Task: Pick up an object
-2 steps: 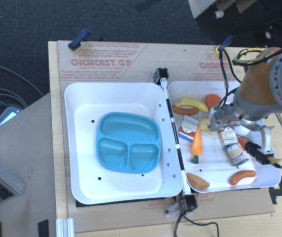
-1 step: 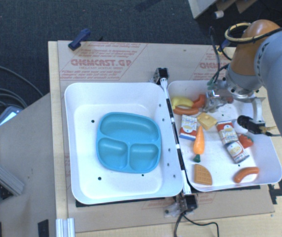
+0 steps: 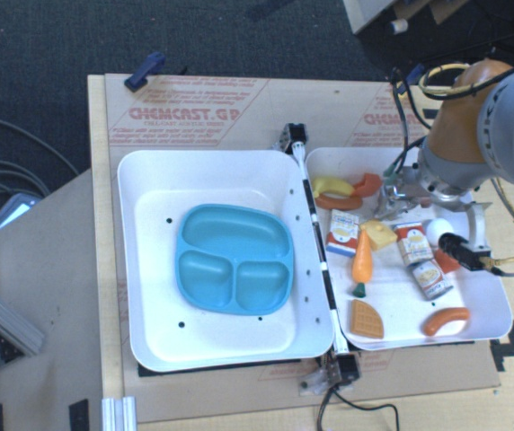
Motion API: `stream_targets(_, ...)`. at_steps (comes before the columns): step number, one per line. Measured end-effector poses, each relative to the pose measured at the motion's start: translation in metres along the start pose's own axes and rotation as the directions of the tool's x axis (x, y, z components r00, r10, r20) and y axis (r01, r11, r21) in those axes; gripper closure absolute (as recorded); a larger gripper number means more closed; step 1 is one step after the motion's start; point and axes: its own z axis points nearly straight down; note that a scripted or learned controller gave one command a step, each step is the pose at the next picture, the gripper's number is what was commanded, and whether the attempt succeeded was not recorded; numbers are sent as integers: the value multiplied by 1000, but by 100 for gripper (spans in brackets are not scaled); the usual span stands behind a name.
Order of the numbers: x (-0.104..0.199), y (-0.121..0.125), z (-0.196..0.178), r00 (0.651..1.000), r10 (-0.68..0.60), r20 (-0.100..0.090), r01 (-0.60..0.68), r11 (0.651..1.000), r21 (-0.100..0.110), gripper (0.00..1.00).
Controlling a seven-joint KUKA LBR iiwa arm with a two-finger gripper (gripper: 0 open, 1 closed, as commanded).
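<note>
Hovering low over the far part of the right bin [image 3: 500, 317], the gripper [image 3: 399, 194] sits just beside the yellow banana [image 3: 332, 187] and red pepper [image 3: 367, 185]; we cannot tell its state, since the wrist hides that end. Nothing is visibly held. Left bin [image 3: 140, 241] carries a blue divided plate [image 3: 235, 259] at its centre, likely a drop target, so we judge the pick comes from the right bin. Candidates there: small carton [image 3: 342, 235] near the dividing edge, cheese wedge [image 3: 378, 234] beside it, carrot [image 3: 362, 260] lying lengthwise toward the near side, waffle-like wedge [image 3: 365, 319] at the near-left corner, sausage [image 3: 445, 321] at the near-right corner, tin can [image 3: 429, 278] and second carton [image 3: 412, 243] mid-bin, white egg [image 3: 439, 232] toward the right edge. Toys are scattered loosely, mostly apart, which leaves room for a top-down grasp. We judge the nearest target to be the cheese wedge or pepper; clutter at the far end risks a nudge rather than a clean grip.
</note>
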Motion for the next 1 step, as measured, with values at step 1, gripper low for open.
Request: stream_targets(1, 3, 40, 4, 1000, 5, -3, -4, 999, 38, 0)
